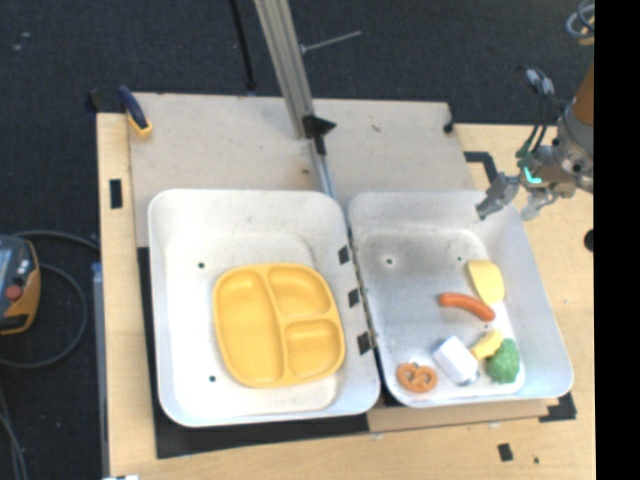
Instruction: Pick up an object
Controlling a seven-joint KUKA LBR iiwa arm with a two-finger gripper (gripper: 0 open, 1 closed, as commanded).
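I see a yellow divided tray [279, 322] lying in the left bin [175, 228]. A metal post [288, 58] rises from the bench [215, 133] behind it.

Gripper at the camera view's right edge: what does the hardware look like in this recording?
The grey metal two-finger gripper has slim silvery fingers, a small teal-lit spot on its body, and thin dark cables looping above it. Behind it, a strip of orange on the arm meets the frame edge.
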